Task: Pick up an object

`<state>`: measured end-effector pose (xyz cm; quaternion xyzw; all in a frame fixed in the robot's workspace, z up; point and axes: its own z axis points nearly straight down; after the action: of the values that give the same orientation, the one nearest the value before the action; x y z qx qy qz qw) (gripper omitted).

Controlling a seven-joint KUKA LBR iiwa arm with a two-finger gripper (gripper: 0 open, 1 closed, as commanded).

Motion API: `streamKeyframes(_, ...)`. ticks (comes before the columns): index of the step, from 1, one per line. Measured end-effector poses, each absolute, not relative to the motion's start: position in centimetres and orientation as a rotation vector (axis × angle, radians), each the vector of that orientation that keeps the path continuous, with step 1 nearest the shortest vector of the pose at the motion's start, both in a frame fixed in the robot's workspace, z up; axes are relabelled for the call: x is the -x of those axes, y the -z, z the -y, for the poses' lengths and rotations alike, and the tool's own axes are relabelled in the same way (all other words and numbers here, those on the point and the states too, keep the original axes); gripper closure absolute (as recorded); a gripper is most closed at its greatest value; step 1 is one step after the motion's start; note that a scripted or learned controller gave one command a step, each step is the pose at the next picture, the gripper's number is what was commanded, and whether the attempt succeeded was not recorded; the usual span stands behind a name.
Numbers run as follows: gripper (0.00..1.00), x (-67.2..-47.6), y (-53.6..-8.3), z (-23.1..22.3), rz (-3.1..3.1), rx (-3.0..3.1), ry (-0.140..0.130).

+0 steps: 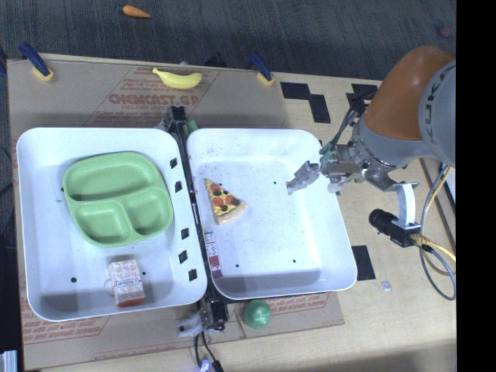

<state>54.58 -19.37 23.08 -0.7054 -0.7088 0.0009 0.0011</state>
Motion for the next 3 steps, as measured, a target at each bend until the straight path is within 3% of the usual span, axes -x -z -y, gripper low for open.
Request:
streamKeyframes(1,0.00,-47.9,-21.6,17.1,2.227,2.213,-0.004)
streamKeyframes(2,0.00,-52.7,-9.2,19.5,2.229,2.214,-0.002)
streamKeyframes(3,0.00,-59.1,-9.2,21.1,2.225,2.216,0.000)
